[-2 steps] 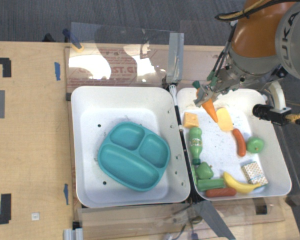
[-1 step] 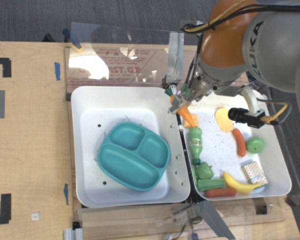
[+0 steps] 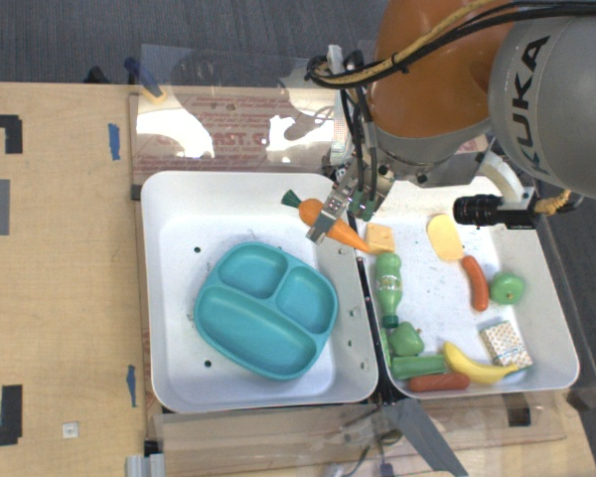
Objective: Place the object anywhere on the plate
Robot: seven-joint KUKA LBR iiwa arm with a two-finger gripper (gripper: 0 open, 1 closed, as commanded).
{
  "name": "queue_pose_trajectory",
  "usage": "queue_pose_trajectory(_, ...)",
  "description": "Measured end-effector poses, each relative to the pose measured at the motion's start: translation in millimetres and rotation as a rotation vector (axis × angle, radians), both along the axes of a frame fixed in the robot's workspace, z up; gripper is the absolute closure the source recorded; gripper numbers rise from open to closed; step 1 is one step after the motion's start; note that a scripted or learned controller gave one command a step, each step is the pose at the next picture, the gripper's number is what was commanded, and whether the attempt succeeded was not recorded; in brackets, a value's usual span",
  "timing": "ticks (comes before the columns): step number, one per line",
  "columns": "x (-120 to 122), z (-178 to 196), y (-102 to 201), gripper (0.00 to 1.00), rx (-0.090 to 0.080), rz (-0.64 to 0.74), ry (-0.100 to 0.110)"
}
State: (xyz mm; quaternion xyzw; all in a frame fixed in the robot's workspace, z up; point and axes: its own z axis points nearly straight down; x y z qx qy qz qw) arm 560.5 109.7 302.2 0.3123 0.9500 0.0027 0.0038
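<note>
Lowest in the frame, a banana (image 3: 477, 365) lay in the right bin (image 3: 561, 351). Left of centre sat the teal plate (image 3: 266, 309) in the left bin (image 3: 169, 266). Above the divider, the jaws (image 3: 340, 212) pinched a carrot (image 3: 328, 222), hanging up-right of the plate.

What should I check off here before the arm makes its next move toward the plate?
1. Carrot between the tool fingers: ok, it looks pinched there.
2. Carrot lifted off the bin floor: cannot tell.
3. Carrot over the plate: not ok, it sits near the divide between the bins.
4. Plate compartments free for a drop: ok.
5. Plate lying flat in the left bin: ok.
</note>
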Motion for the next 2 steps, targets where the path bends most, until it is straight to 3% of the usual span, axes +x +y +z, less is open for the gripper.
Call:
queue_pose_trajectory(1, -49.6, -29.4, 75.1, 1.0, -0.002, 0.195, 0.009)
queue_pose_trajectory(2, -48.8, -28.7, 73.8, 0.0, -0.002, 0.192, 0.007)
